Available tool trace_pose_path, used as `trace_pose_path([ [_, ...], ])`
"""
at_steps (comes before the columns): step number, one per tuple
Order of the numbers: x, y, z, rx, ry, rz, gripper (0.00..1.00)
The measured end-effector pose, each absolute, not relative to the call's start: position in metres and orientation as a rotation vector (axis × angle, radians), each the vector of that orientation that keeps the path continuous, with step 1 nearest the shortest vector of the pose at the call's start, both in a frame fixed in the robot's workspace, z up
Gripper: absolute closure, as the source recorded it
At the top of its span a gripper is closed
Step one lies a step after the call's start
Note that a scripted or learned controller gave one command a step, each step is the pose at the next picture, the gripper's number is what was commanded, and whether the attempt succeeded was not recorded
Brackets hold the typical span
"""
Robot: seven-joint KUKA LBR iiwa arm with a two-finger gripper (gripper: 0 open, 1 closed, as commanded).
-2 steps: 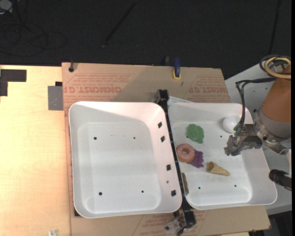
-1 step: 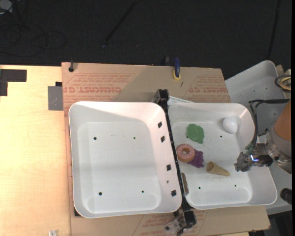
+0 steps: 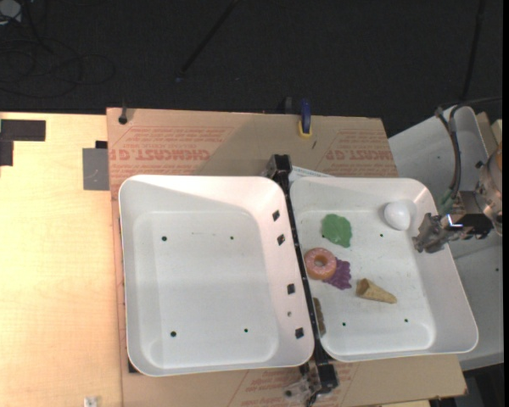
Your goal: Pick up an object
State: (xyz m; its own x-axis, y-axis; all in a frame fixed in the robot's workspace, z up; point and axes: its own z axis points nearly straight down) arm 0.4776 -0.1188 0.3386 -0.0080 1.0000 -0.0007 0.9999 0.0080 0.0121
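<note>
At right bin's [image 3: 458,329] edge, gripper [image 3: 427,234] — opening unclear, white ball [image 3: 397,214] just beside it

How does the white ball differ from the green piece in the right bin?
The white ball is round and pale, nearly matching the right bin; the green piece is an irregular lump that stands out clearly. The ball sits near the far right corner, close to the tool; the green piece lies nearer the bin's middle. Both rest loose on the bin floor.
</note>
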Motion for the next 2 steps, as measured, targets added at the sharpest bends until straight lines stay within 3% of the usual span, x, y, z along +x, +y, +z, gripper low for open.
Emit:
trace_pose_path([
  [1,0.477,-0.035,0.491,2.202,2.225,0.021,1.00],
  [2,0.474,-0.037,0.338,2.231,2.230,-0.020,1.00],
])
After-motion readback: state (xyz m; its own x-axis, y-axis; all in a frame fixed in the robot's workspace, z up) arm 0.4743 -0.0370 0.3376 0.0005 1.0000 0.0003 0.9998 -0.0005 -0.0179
